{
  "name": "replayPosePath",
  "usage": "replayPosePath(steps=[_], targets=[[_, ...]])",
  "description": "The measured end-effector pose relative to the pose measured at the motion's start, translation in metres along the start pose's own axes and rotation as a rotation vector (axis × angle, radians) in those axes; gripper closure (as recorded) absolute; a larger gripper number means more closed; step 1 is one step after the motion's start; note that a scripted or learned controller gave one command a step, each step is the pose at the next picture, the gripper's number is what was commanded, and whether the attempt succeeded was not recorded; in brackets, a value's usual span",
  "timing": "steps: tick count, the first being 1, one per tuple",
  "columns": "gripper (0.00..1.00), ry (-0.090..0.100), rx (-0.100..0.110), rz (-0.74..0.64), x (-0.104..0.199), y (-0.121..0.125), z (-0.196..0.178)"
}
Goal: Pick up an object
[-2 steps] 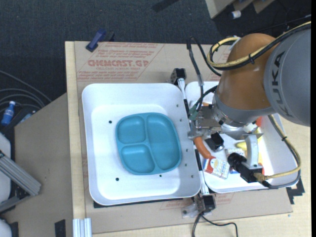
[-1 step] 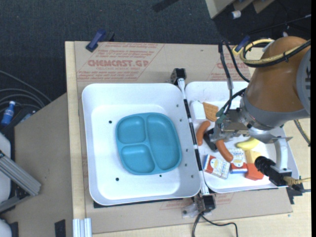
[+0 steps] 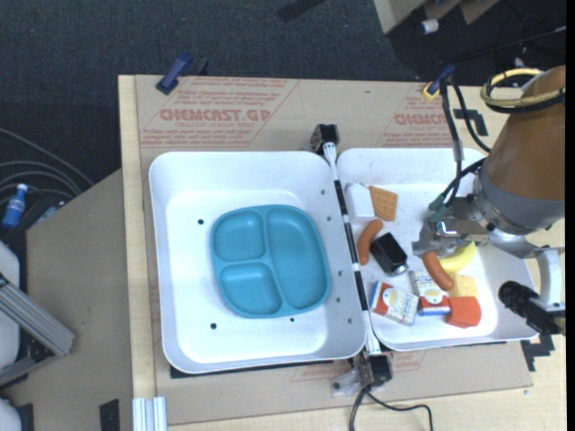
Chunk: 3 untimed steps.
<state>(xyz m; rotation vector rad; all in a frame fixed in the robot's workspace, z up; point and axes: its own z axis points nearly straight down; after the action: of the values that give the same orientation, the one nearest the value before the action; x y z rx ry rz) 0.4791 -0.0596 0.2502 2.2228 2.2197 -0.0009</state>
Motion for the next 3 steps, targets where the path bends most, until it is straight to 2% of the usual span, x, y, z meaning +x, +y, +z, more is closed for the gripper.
replayPosePath(steps=[1,2,3], targets=[[1.00,0.001,0.000,-0.003,0.056,0.039,0.008],[1.00,0.002,0.003,-0.001,0.056,0.000,-0.011],[1.00,0.001,0.003,0.000,0.033,0.000,-0.010]])
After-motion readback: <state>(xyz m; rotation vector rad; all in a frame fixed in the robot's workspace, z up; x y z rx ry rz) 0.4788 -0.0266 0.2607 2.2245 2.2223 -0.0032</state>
